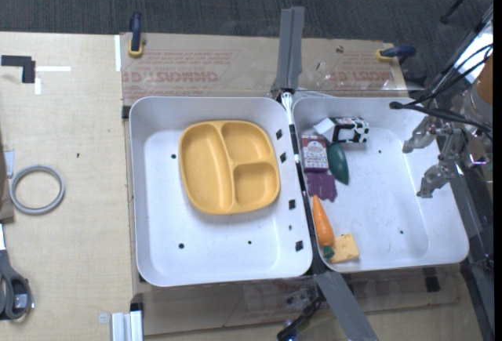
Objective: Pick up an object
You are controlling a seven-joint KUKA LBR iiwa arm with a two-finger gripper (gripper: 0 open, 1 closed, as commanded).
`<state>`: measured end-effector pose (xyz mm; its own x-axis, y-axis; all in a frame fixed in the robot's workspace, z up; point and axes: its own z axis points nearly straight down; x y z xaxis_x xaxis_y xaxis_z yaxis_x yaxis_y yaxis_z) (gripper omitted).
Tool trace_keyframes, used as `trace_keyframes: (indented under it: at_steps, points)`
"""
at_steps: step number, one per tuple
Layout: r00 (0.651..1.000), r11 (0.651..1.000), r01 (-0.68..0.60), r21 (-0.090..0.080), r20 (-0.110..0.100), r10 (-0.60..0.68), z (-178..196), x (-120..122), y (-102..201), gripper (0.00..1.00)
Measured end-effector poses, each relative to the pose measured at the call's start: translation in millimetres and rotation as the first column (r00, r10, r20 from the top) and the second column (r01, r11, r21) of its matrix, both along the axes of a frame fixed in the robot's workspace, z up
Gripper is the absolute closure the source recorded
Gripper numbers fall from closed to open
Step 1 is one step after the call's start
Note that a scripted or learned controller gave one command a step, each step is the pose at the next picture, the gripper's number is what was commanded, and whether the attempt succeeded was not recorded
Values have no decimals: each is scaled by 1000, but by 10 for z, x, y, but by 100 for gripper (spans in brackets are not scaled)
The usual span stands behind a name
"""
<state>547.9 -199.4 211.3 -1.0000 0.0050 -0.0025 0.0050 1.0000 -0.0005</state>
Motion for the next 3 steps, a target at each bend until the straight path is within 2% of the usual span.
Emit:
trace_keyframes:
  at_steps: [1, 2, 3]
  points:
    - [896, 896, 444, 0, -1, -444, -1001, 273, 523, 0]
    - [769, 769, 640, -4, -7, -640, -1207, 705, 740, 0]
    - [771, 771, 637, -3, 0, -637, -1103, 724, 743, 100]
